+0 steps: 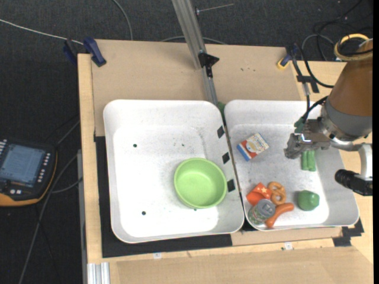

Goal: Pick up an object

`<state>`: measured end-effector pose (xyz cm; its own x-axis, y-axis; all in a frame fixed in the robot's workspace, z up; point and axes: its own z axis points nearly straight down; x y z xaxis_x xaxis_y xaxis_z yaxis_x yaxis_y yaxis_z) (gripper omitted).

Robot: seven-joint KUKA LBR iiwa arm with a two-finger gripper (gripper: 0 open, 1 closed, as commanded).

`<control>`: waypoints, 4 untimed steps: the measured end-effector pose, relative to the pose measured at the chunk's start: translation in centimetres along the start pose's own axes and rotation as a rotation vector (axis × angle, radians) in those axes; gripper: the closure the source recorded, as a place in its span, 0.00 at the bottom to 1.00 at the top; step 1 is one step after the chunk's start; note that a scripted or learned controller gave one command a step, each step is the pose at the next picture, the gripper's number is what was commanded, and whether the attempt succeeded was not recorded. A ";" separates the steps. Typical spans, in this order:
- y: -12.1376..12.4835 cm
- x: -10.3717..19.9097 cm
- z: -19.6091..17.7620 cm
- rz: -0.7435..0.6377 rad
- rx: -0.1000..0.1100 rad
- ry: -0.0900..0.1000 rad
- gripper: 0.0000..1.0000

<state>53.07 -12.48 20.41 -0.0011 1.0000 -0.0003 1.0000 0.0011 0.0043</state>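
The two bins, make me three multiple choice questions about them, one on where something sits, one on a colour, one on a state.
1. Where is the bowl?
A. In the left bin
B. In the right bin
C. On the bench outside the bins

2. What colour is the bowl?
A. Orange
B. Light green
C. Blue

3. How does the bowl stand?
A. Upside down
B. On its side
C. Upright, mouth up

Answers:
1. A: it sits near the front right corner of the left bin, while the small box, green ball and orange pieces lie in the right bin, where the gripper hangs.
2. B: rim and inside are both pale green.
3. C: its hollow inside faces the camera.
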 end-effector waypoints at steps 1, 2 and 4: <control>0.1 0.0 -5.1 0.001 -0.001 0.000 1.00; 0.4 4.7 -4.0 -0.003 0.004 0.001 1.00; 1.0 15.1 -3.8 -0.004 0.005 0.001 1.00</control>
<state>54.02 2.65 24.21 -0.0046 1.0000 0.0011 1.0000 0.0046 -0.0008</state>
